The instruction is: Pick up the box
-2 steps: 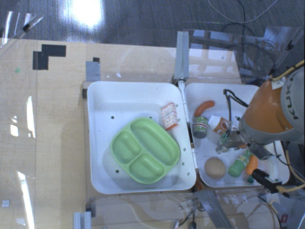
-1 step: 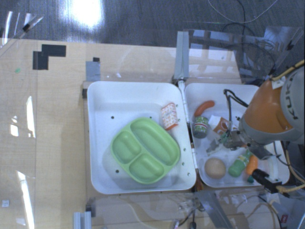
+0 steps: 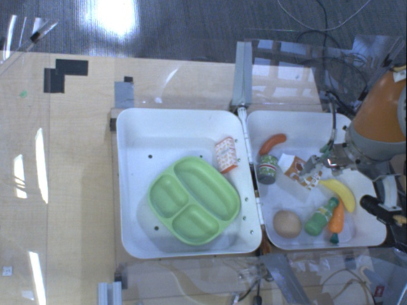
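I am viewing two white bins on the desk (image 3: pixel 63 189), with the arm (image 3: pixel 381 116) reaching in from the right over the right bin (image 3: pixel 362 237). The pincer (image 3: pixel 316 164) is hovering at the right bin's middle, just above the box (image 3: pixel 299 170), a small white and orange carton lying tilted there; I cannot tell whether it is gripping the box. Around the box are lying a red sausage (image 3: pixel 272 143), a small can (image 3: pixel 267 168), a banana (image 3: pixel 340 192), a green bottle (image 3: pixel 320 216), a carrot (image 3: pixel 337 220) and a round brown ball (image 3: pixel 287 223). In the left bin (image 3: pixel 137 234) a green divided plate (image 3: pixel 194 200) is resting, with a small patterned packet (image 3: pixel 225 154) leaning by the dividing wall.
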Robot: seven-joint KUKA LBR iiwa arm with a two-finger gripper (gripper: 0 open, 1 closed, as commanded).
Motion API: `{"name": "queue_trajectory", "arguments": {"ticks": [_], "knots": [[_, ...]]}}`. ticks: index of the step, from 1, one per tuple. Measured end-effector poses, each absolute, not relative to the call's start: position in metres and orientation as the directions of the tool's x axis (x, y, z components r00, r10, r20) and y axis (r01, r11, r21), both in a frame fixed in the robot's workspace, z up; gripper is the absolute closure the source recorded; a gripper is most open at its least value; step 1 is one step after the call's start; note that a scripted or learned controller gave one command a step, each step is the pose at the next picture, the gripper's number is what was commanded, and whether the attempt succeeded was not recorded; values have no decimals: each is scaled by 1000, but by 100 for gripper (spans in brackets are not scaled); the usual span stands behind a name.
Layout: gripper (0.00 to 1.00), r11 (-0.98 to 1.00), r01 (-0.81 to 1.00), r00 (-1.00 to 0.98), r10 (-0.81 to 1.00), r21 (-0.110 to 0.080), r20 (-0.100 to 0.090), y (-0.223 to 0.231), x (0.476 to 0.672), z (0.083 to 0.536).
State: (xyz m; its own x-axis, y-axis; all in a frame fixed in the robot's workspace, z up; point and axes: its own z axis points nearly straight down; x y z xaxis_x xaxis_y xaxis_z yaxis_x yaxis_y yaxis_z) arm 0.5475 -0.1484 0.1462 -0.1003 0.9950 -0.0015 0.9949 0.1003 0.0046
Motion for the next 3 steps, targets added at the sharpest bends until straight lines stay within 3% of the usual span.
{"name": "queue_trajectory", "arguments": {"ticks": [1,2,3], "knots": [[0,66,998,-66,998,6,-2,-150,623,153],[0,43,999,-43,999,10,-1,-94,617,88],[0,-45,999,45,999,-21,1,-105,665,85]]}}
